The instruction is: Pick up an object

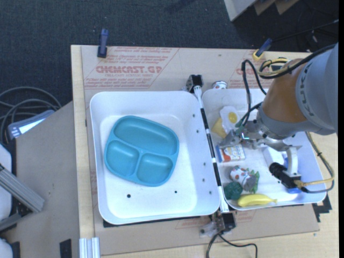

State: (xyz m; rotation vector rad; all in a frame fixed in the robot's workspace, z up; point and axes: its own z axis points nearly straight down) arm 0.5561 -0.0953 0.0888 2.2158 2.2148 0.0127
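Left bin: shallow white bin [102,160] on the left half of the bench [80,144]; holds a blue divided plate [141,150] with three compartments, lying flat, nearer the bin's left wall than its right.
Bench top, far edge: protective sheet printed in red; "CHEMCAST GP" reads fairly well, smaller lines under it too fine to read. Blue clamp [102,42] at the far-left corner.
Right bin: second white bin [317,198] touching the first along the middle seam; cluttered with small items.
Right bin, near edge: yellow banana [256,200] by the front wall, a green leafy toy [233,189] just left of it, a white-and-red figure [242,175] behind those.
Right bin, left side: small red-and-white packet [232,153], print too small to read; yellow-white item [226,120] toward the far wall.
Arm: grey with orange band, reaching in from the right over the right bin.
Gripper: gripper [236,137] sits low just above the packet; can't tell how wide the claw stands, nothing visibly between it.
Step in hand: likely lining up on the packet or a neighbour.
Doing it well: centre over one item, keep clear of the seam wall, come straight down, close only once the item sits between the tips.
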